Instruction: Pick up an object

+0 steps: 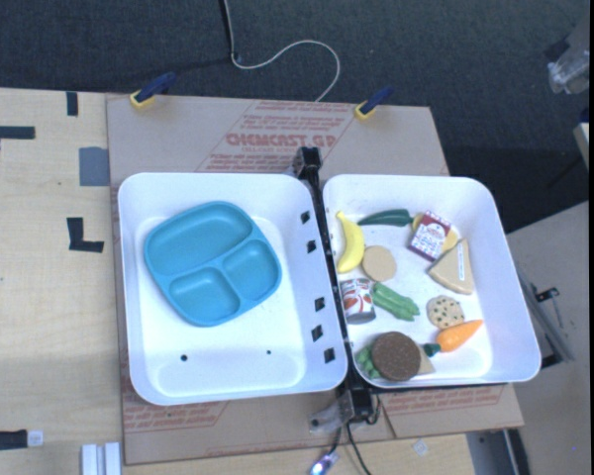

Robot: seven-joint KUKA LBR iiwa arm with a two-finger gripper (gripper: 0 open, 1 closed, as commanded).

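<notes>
Nothing picked yet, and every candidate lies in the right white shallow plastic bin (505, 265). Whether my grip is open or shut, I cannot tell.

I come in from the right, so the nearest item is probably the small orange toy carrot (459, 335), at the near right of that bin. Its long axis runs roughly left-right with the fat end to the right, so closing across it near-far looks best. There is bare white floor on its near side. The speckled round tan cookie (444, 311) sits just beside it on the far side, so that side is tight.

The yellow curved toy banana (348, 243) lies near-far against the left wall, which makes it awkward. The round brown burger patty (396, 356) is bulky.

The left white bin (139, 344) holds a blue sectioned plastic plate (212, 262). The bench is cardboard over wood, flat.
</notes>
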